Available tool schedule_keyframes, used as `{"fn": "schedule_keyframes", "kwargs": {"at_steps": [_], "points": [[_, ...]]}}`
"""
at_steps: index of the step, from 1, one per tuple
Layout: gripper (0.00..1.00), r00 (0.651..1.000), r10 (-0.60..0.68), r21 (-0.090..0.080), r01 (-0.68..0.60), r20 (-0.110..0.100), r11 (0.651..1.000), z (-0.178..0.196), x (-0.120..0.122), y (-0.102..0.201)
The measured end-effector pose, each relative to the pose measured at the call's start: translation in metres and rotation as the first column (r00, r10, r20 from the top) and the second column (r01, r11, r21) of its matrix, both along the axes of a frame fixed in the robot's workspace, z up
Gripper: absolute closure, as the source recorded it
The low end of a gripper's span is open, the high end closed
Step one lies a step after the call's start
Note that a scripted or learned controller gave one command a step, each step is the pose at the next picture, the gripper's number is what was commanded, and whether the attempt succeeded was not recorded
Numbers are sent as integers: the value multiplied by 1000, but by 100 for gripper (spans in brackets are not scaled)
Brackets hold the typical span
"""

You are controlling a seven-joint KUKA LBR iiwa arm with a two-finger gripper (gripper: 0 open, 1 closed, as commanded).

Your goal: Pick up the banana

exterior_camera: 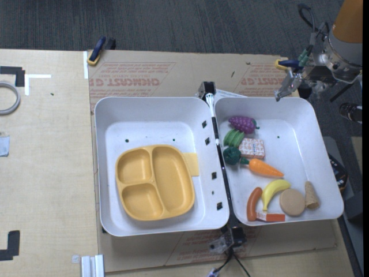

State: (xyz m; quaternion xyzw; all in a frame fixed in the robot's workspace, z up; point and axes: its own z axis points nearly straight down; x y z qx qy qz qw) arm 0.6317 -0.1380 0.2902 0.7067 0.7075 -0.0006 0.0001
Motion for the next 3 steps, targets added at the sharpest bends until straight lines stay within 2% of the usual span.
{"fn": "schedule_keyframes", "kwargs": {"at_steps": [1,2,3], "points": [[0,985,171,1,-171,0,985,-111,-58,37],[0,956,292,1,-292,1,956,-143,-119,4],[0,886,464,-6,-464,12,886,-194,-150,9]]}}
